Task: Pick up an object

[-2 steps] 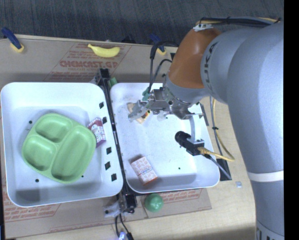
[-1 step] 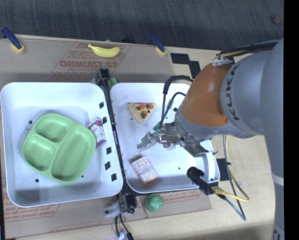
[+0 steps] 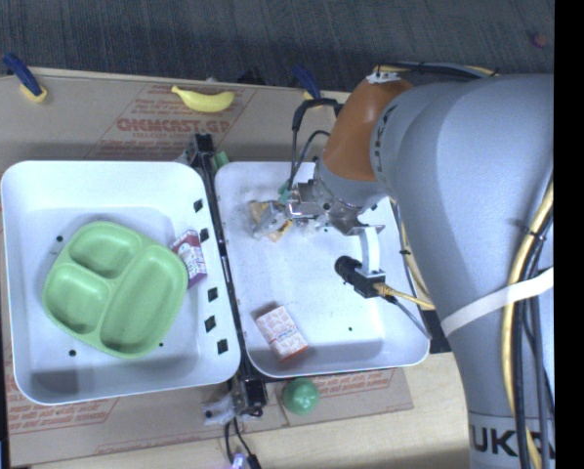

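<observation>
Camera view: gripper [image 3: 294, 203] low in right bin [image 3: 321, 345], far end. Crumpled wrapper [image 3: 269, 218] lies just left of it, maybe touching; can't tell its grip state. Small box [image 3: 280, 330] sits well apart, near edge.

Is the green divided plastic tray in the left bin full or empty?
Empty. All three compartments of the green divided plastic tray show bare green; the small red-and-white packet lies beside its right edge.

Even overhead light, soft shadows, slightly grainy
</observation>
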Tool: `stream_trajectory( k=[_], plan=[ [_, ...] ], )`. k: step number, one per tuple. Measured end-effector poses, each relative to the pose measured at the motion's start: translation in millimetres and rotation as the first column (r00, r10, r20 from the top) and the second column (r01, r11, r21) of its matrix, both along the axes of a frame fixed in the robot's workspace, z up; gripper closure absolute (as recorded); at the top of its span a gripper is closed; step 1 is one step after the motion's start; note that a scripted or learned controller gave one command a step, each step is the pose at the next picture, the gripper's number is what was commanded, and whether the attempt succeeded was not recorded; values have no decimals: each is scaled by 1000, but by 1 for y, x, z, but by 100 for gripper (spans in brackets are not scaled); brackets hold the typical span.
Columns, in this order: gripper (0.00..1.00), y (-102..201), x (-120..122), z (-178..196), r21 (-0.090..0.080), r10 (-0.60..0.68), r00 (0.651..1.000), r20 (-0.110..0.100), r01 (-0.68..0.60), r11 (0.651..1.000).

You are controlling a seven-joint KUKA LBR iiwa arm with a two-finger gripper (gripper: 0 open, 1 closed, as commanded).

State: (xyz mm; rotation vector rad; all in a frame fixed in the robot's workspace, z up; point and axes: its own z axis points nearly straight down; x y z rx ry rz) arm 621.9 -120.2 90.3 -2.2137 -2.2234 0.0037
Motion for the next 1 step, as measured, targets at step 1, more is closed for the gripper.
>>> stream_trajectory(
  k=[1],
  plan=[
    [100, 1, 1, 11, 0, 5, 1000, 2, -5, 1000]
  ],
)
